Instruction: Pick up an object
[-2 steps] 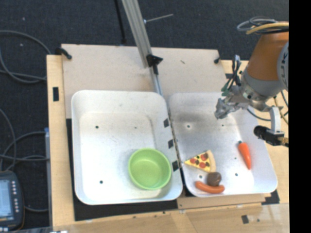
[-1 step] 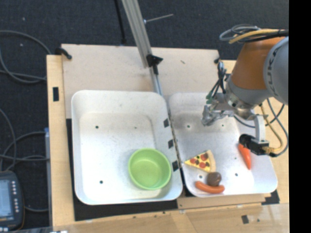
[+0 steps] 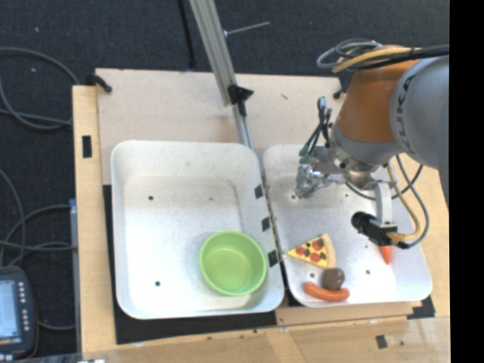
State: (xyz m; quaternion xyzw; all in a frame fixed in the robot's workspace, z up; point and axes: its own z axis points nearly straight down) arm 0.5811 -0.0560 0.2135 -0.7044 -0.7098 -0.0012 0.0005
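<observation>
Camera view shows the tool, its grip state unclear, over the right bin above the pizza slice.

Left bin mostly open floor, green bowl at its near right corner, right bin crowded near (pizza slice, sausage, carrot), arm overhanging its far half.

no readable text, labels or numbers anywhere
</observation>
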